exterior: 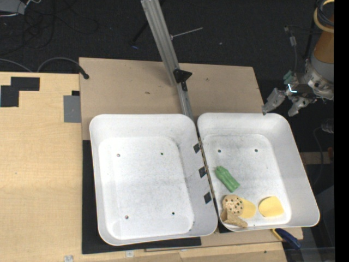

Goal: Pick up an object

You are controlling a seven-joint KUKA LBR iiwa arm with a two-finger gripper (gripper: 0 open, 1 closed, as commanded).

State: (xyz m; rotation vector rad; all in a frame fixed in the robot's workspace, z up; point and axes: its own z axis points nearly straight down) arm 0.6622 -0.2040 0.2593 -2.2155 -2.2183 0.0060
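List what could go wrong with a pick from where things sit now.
1. The cookie-like piece and a yellow piece touch in the right bin's near corner, so the pincer may nudge or catch both.
2. All items, including the yellow round piece, lie near the bin's wall; a descent there may clip the rim.
3. The green piece lies at a slant close to the divider, so a misaligned approach may push it aside.

Two white bins side by side on brown board (136,86): left bin (143,179), right bin (283,146), rims touching. Aluminium rail (163,48) runs diagonally from top down to the bins' junction. Light wood surface (38,168) at left, with grey patch (71,108). Cables (32,4) on dark floor behind.
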